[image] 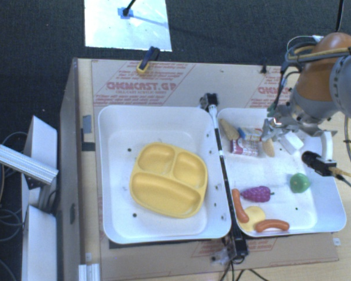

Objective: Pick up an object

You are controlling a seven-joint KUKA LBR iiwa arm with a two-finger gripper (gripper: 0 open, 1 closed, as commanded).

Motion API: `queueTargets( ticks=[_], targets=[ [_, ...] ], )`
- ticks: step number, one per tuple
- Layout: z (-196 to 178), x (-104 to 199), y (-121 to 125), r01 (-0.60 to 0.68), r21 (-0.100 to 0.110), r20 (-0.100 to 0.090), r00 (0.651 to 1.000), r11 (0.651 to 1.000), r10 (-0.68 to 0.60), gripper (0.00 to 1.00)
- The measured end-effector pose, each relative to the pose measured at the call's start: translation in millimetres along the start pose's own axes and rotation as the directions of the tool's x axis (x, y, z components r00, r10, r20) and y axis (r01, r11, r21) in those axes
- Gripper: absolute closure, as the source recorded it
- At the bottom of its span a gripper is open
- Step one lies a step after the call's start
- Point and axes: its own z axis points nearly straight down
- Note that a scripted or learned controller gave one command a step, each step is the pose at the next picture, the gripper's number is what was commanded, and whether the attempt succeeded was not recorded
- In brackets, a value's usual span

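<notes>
My gripper (269, 131) hangs over the back of the right bin (333, 212), below the orange wrist band. Right under it lie a red-and-white packet (245, 147) and a beige piece (269, 148). A pale banana-like piece (229, 129) rests at the bin's back left corner. Nearer the front are a green apple (299, 182), a purple grape bunch (255, 194), a red sausage (238, 205), a yellow piece (255, 215) and a second sausage (272, 225). Nothing is visibly lifted off the bin floor.
The left bin (114, 157) holds a yellow compartment plate (168, 179). A black divider rail (220, 157) runs between the bins. Black cables and a connector (317, 164) hang by the arm at the right bin's right side.
</notes>
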Motion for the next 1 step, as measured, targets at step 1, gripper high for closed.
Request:
queueTargets(
  ticks=[1],
  targets=[
    [-41.3, 68.9, -22.4, 0.002, -0.001, -0.002, 1.000, 1.000, -0.002, 1.00]
  ],
)
